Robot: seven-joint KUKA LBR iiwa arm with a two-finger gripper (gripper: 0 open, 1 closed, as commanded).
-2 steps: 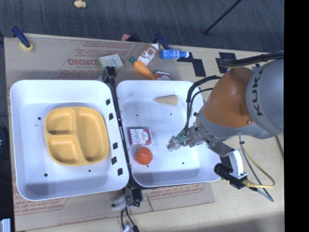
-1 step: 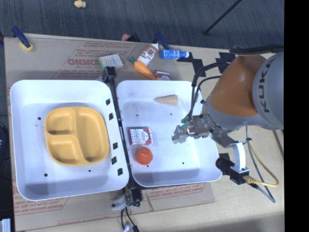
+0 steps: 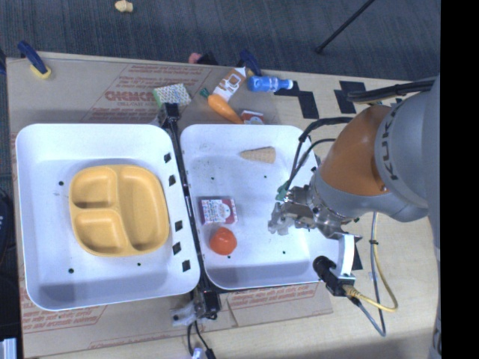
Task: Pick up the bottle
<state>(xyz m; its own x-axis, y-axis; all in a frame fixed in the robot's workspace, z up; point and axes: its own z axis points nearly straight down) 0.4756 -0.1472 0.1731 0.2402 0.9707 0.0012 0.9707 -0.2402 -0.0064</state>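
Robot arm's jaws (image 3: pixel 283 219) hang over right bin (image 3: pixel 247 275); can't tell if open or closed. Blue bottle (image 3: pixel 266 84) lies on tabletop (image 3: pixel 314 99) well beyond jaws, outside bin. Pickup not yet begun.

Arm (image 3: pixel 397 163): grey, orange band above the wrist, reaching in from the right, bent downward. Pincer (image 3: pixel 283 219): pointing left and down at the arm's end.

The bench is viewed from above at a slant, both shallow white plastic bins (image 3: pixel 97 137) fully framed.
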